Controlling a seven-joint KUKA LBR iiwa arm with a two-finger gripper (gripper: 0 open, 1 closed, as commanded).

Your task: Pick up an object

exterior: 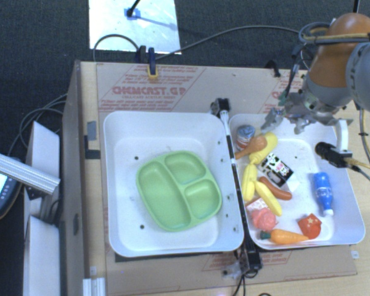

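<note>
While the arm (348,54) reaches in from the right, its tool (287,117) hangs over the far edge of the right bin (351,217); whether it is released or clenched cannot be told, and nothing shows in its grip. That bin holds bananas (259,187), a carrot (287,236), a blue bottle (323,193), a black-and-white block (277,168) and a red piece (309,226). The left bin (120,184) holds a green divided tray (179,190) lying flat on the worktop's (172,91) near side.

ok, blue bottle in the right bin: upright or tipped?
Tipped. The blue bottle lies flat on the right bin floor, white cap toward the bin's near edge.
</note>
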